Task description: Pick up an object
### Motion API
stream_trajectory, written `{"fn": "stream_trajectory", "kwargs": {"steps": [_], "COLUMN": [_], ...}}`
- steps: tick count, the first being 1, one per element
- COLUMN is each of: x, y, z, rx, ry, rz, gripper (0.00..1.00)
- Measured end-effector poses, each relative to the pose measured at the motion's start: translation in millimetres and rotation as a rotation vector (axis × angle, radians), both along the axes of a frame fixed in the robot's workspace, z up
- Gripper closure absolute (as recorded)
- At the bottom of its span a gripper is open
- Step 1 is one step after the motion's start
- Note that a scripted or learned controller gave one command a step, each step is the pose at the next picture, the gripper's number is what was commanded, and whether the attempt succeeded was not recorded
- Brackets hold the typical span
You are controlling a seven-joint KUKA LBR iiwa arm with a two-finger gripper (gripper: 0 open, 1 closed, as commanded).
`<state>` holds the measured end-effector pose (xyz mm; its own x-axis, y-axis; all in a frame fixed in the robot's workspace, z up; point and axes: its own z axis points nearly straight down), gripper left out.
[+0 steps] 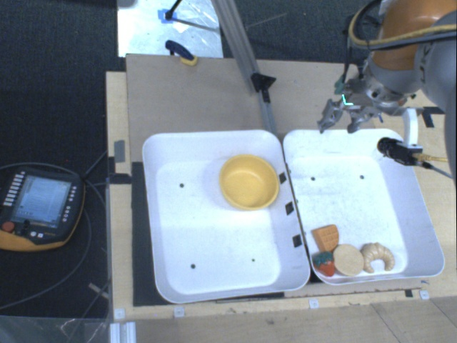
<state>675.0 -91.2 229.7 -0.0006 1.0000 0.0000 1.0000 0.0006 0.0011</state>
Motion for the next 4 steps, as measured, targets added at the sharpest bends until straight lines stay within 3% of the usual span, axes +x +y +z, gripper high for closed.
{"fn": "stream_trajectory", "kwargs": {"steps": [1,3,4], "x": [0.0,-2.6,-2.5], "y": [0.0,-4.7,-4.4], "z": [0.0,-123.2,-139.7], "rx": [0.000,0.000,0.000], "ry": [0.000,0.006,0.001], "rz": [0.000,0.000,0.000], "gripper": [0.00,0.00,0.00]}}
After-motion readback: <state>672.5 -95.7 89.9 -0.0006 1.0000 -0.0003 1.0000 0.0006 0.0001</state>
